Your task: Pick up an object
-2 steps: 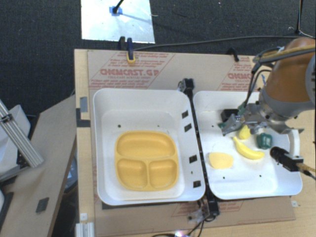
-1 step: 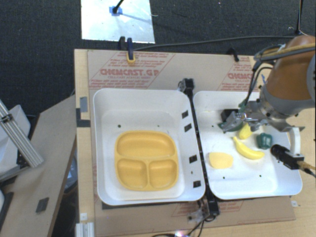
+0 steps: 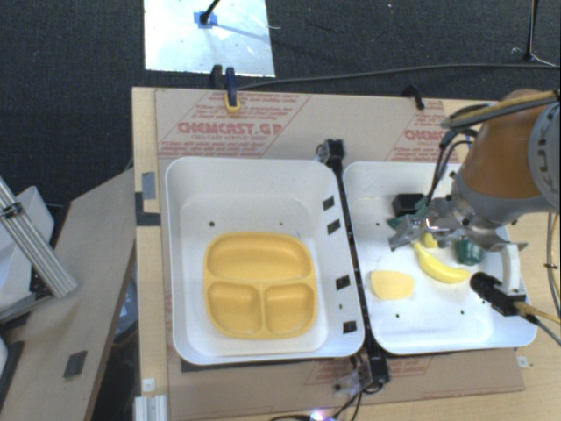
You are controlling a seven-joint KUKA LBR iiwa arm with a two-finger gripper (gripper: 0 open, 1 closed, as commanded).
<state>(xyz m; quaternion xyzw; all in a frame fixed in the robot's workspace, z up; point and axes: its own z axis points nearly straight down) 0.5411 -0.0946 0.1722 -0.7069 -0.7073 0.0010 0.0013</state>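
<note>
In the right bin (image 3: 438, 336) lies a yellow banana (image 3: 438, 266), curving from the gripper toward the bin's right side. A flat pale-yellow piece (image 3: 392, 284) rests just left of it. A small teal object (image 3: 466, 253) sits by the banana's right end, partly under the arm. A small black object (image 3: 407, 204) lies near the bin's back. My gripper (image 3: 408, 232) hangs low over the bin at the banana's upper left end, between the black object and the pale piece. Whether anything is in its grasp is hidden.
The left bin (image 3: 188, 235) holds a yellow divided plate (image 3: 260, 283) in its front half. A black divider with clips (image 3: 344, 253) runs between the two bins. The grey and orange arm (image 3: 508, 160) covers the right bin's back right corner.
</note>
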